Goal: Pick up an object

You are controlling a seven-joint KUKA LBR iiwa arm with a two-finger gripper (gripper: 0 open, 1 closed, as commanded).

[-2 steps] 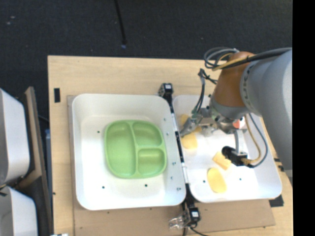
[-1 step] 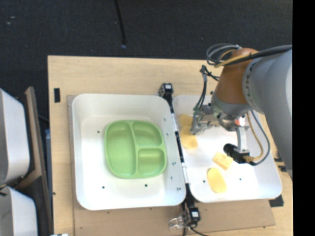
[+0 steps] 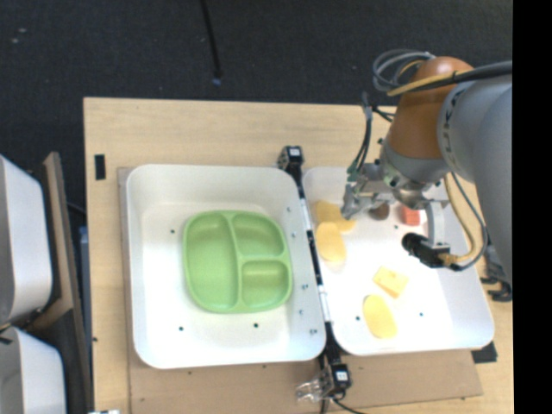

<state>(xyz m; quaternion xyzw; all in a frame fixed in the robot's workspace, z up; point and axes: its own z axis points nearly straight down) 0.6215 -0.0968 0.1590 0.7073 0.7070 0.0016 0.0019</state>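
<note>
My hand (image 3: 355, 198) sits low over the far left part of the right bin (image 3: 448, 317), right at a yellow piece (image 3: 328, 211) by the bin's left wall; can't tell if it's clenched or released, nothing seen between the fingers. Other yellow pieces in the same bin: an oval one (image 3: 331, 243) just below the hand, a blocky wedge (image 3: 391, 281) mid-bin, another oval (image 3: 379, 316) nearer the front, plus a small red item (image 3: 411, 216) by my wrist. Left bin (image 3: 155, 335) holds a green divided plate (image 3: 236, 260), all on the wooden bench (image 3: 216, 115).
</note>
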